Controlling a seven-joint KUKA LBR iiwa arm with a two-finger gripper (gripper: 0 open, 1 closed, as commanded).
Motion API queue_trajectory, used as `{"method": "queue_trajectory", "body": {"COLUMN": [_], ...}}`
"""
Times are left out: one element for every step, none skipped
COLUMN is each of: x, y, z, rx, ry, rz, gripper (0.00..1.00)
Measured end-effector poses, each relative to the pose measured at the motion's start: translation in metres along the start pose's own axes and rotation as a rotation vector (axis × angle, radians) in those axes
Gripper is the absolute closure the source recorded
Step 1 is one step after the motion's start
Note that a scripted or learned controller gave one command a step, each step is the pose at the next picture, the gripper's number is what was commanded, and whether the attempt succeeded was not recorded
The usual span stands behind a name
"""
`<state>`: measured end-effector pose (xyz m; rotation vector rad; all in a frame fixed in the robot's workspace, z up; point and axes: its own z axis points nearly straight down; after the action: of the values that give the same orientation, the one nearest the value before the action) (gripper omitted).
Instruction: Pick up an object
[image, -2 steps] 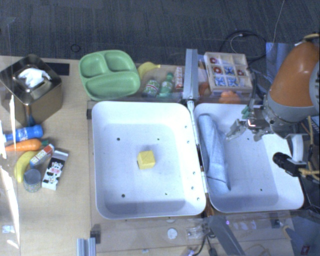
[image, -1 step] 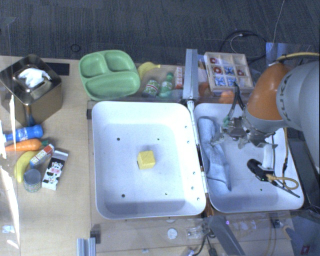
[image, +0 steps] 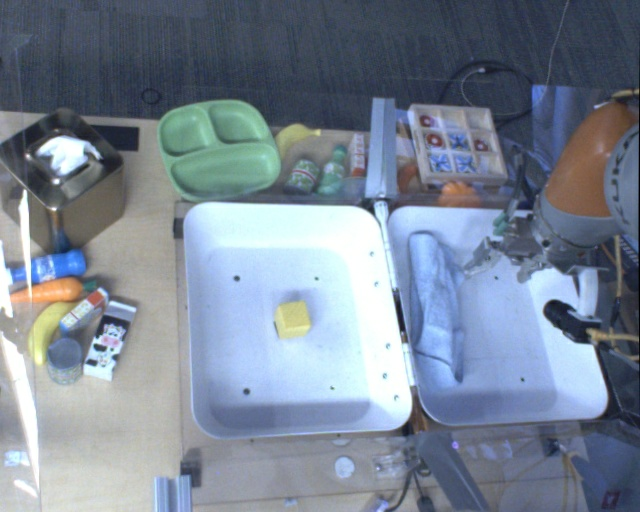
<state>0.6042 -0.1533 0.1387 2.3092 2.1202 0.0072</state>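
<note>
Grey cloth (image: 436, 305) lies just left of the empty, spread jaws (image: 497, 252).

Two white bins side by side, mid-frame. Left bin (image: 230, 300): one yellow block (image: 293, 319) near its centre, well apart from every wall. Right bin (image: 560, 390): a grey rolled cloth (image: 435, 300) lying lengthwise along its left side, close to the divider.

My gripper (image: 497, 252) hangs over the upper part of the right bin, just right of the cloth's top end, nothing between its fingers. My orange band (image: 585, 160) sits at the frame's right edge.

Above the bins: green divided plate (image: 220, 150), small bottles (image: 318, 170), a patterned tile board (image: 456, 145). Left of frame: a metal box (image: 70, 190), blue tube (image: 45, 268), carrot (image: 45, 291), banana (image: 42, 332).
</note>
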Motion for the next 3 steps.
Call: {"method": "queue_trajectory", "body": {"x": [0.039,0.068,-0.023], "y": [0.008,0.062,0.036], "z": [0.047,0.048,-0.021], "rx": [-0.007,-0.005,-0.002], "ry": [0.001,0.0,-0.001], "rz": [-0.115,-0.129,-0.055], "gripper": [0.0,0.0,0.0]}}
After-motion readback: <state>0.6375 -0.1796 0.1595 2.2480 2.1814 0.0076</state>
